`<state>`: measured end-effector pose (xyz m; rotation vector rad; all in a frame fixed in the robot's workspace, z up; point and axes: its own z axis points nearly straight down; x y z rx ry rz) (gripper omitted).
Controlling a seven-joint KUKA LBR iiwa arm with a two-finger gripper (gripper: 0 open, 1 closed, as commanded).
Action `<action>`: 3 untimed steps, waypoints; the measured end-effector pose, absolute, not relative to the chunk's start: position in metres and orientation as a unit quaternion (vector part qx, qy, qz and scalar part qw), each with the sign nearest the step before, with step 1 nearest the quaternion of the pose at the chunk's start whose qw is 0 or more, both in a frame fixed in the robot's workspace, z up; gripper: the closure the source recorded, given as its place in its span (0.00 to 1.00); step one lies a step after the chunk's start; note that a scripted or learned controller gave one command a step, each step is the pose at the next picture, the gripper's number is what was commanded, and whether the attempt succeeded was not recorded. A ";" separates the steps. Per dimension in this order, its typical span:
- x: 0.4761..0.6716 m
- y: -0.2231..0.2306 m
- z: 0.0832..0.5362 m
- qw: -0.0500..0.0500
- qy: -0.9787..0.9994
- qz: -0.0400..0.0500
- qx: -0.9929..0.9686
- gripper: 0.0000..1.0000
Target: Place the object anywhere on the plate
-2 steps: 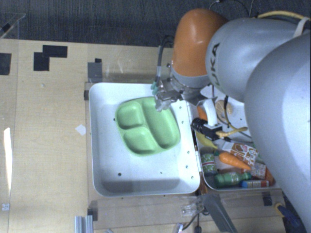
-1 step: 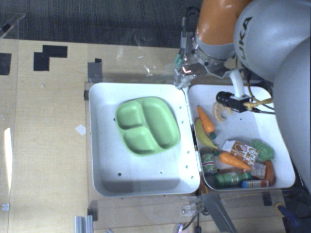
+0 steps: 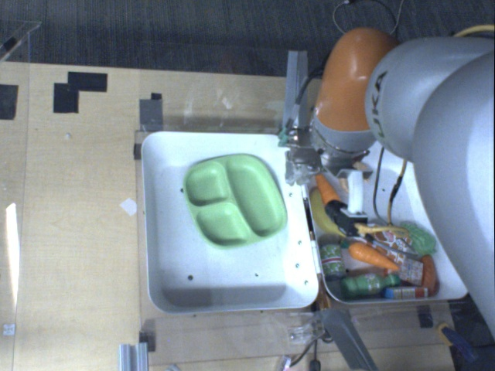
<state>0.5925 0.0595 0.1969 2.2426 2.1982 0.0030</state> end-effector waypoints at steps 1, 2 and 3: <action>0.638 0.146 0.206 0.001 0.731 0.002 0.682 1.00; 0.583 0.178 0.216 0.001 0.729 0.002 0.684 1.00; 0.555 0.222 0.242 0.000 0.731 0.001 0.682 1.00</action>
